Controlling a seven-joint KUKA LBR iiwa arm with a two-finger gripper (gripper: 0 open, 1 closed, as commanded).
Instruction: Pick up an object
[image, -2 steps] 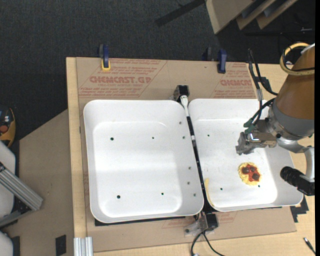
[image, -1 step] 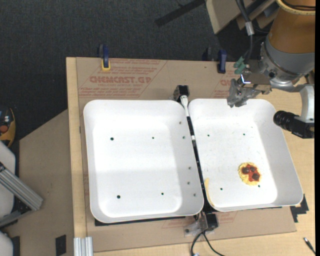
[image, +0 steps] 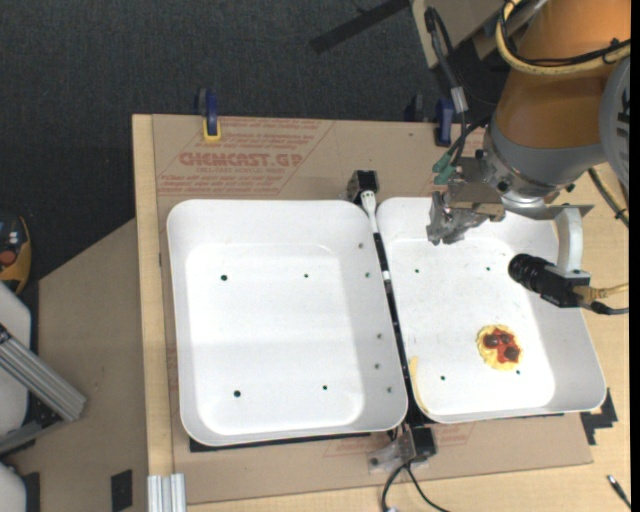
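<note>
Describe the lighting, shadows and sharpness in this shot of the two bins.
Camera view: even overhead light; the left bin shows a soft brighter band across its floor, no harsh glare. The right bin is evenly lit, and the small yellow and red object reads slightly soft. The tool and arm look mildly blurred.

I am hanging my gripper (image: 447, 228) over the far end of the right bin (image: 570, 395), and most of that bin's floor is lying bare around me, broken by a small yellow and red object (image: 499, 346) sitting toward the near right. A black cylinder (image: 540, 276) on my wrist is jutting over the bin's right side. The raised rims between this bin and the left bin (image: 190, 300) are standing in the way of any low sideways pass.
</note>
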